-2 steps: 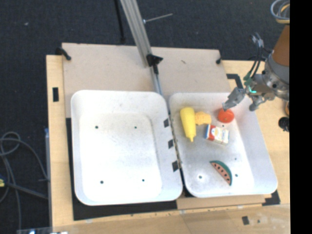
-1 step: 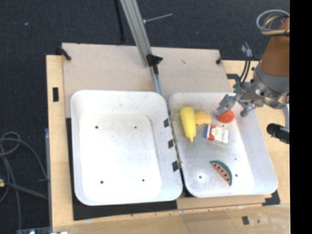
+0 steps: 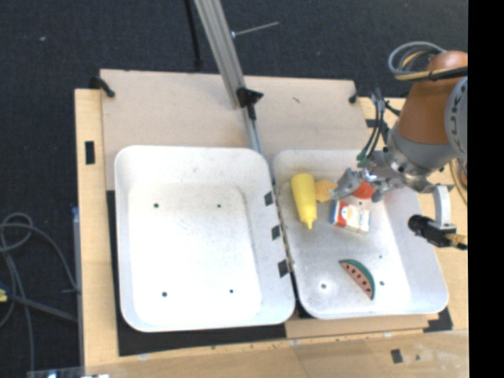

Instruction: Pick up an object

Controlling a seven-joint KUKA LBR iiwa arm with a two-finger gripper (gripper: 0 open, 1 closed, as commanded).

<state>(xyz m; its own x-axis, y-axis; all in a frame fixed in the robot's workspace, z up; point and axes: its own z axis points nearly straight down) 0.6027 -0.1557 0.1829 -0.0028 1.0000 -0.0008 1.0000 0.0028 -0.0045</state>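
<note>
Gripper point(image 3: 358, 186) hangs over right bin point(image 3: 425, 286), just above small carton point(image 3: 352, 214) beside yellow bottle point(image 3: 304, 198); finger state can't tell, prob. near contact, so center on carton & descend straight before closing.

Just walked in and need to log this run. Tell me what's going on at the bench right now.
A grey and orange arm reaches into the right bin from the right. Its gripper sits low over a small red and white carton, close beside a yellow mustard bottle. Whether it actually has hold of anything cannot be told from this angle. A watermelon slice toy lies nearer the front of the same bin. The left bin sits alongside.
</note>
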